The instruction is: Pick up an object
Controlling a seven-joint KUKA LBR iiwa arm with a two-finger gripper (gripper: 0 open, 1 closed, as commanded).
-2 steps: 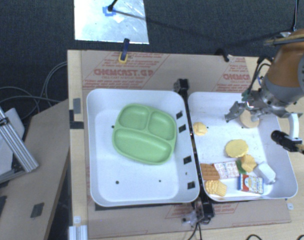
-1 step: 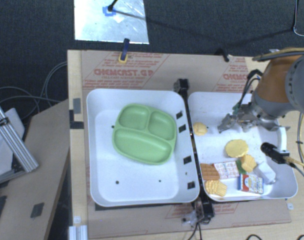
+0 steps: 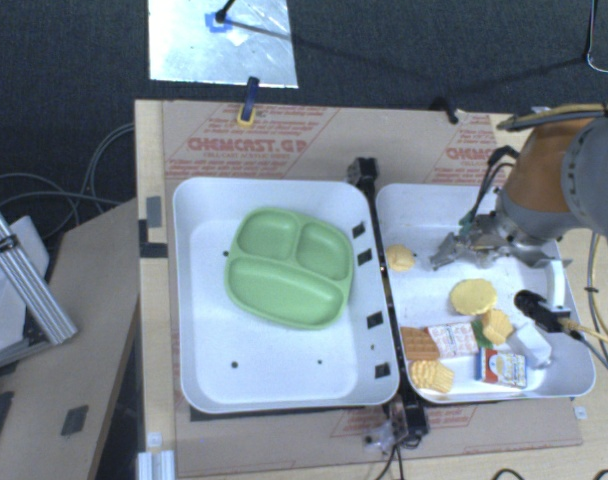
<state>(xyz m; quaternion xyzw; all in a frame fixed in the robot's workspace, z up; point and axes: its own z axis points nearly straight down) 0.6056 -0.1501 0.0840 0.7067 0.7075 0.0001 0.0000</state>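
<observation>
My gripper (image 3: 447, 254) hangs low over the upper middle of the right bin (image 3: 424, 213), coming in from the right on the grey arm with the orange band (image 3: 540, 173). A small yellow piece (image 3: 400, 259) lies just left of the gripper tip, apart from it. A round yellow food item (image 3: 473, 295) lies below and to the right of the gripper. I see nothing held at the gripper tip.
Crowded along the right bin's front are a brown cracker (image 3: 420, 343), a yellow waffle (image 3: 432, 375), a white and red packet (image 3: 451, 340), a blue carton (image 3: 501, 368) and another yellow piece (image 3: 497, 325). A green divided plate (image 3: 289, 266) lies in the left bin (image 3: 199, 298).
</observation>
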